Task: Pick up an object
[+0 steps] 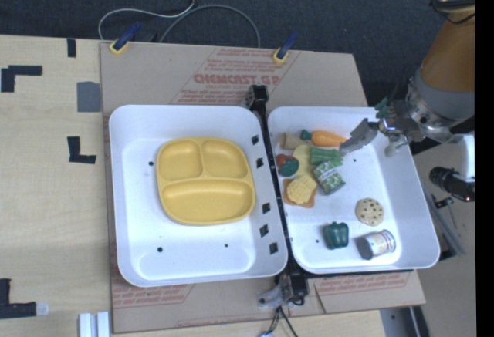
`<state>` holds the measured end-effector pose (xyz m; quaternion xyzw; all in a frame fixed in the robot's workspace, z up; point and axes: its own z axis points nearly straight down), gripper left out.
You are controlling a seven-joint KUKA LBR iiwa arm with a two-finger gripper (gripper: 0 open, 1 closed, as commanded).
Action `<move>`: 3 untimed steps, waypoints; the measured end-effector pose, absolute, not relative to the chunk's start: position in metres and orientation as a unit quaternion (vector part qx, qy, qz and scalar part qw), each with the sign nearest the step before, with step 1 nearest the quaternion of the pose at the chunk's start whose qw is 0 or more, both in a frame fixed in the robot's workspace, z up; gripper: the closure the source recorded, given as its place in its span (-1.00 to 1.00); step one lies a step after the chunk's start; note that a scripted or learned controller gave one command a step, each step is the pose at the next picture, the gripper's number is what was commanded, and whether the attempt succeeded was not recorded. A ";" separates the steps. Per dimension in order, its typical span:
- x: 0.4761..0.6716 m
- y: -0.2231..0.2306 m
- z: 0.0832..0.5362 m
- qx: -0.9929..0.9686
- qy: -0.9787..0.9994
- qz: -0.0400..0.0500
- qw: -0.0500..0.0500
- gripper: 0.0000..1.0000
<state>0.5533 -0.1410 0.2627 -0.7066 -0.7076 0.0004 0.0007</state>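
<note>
Evidently nothing is picked up yet. From the overhead camera, the gripper [356, 137] hangs over the right bin [401, 197] with jaws spread and nothing between them, just beside the carrot [327, 138]. Lowering, closing and lifting are all left to do.

Yellow divided plate [205, 180]; white bins [139, 258]; green pepper [336, 235]; orange carrot [328, 138]; tan speckled cookie [370, 210]; silver can [377, 244].
</note>
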 end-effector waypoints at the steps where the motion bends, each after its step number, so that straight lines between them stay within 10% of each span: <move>1: 0.583 -0.105 0.084 -0.706 -0.708 0.002 0.002 -1.00; 2: 0.487 -0.133 0.087 -0.708 -0.706 -0.001 -0.003 -1.00; 3: 0.546 -0.107 0.087 -0.706 -0.708 0.000 -0.002 -1.00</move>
